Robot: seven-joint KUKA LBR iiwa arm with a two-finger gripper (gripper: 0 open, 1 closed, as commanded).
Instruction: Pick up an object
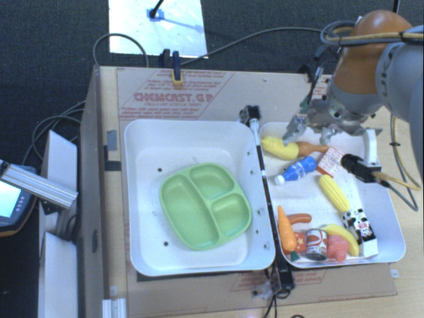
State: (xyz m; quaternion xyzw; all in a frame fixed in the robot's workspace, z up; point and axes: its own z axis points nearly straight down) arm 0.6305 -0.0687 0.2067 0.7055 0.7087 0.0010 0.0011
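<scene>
Nearest the camera, along the near wall of the right bin [387, 254], lies a jumble of toy food: a carrot [285, 229], a small can [315, 243], a pink piece [337, 246], a banana [345, 236] and a black-and-white carton [362, 228]. Farther in, a corn cob [333, 192] and a blue bottle [297, 171] lie just below the end effector [309, 134], and a yellow toy [279, 148] with an orange piece [311, 148] beside it sits almost directly under its fingers.

Those fingers look spread fairly wide, and nothing shows between them; the end effector hangs over the far part of the right bin. No single target is named, so my judgement is that the yellow toy is the handiest pick. To do it well, the fingers should come down straddling its narrow width, clear of the orange piece and of the divider [260, 158] to the end effector's left, then close only once low enough to catch its middle. Crowding is the risk: a nudge could push the toy against the wall.

Left of the end effector, the other bin [142, 138] holds a green divided plate [205, 205]. Both bins rest on a brown sheet with red lettering [172, 98] over the desk, with cables trailing across a dark floor [46, 38] beyond.
</scene>
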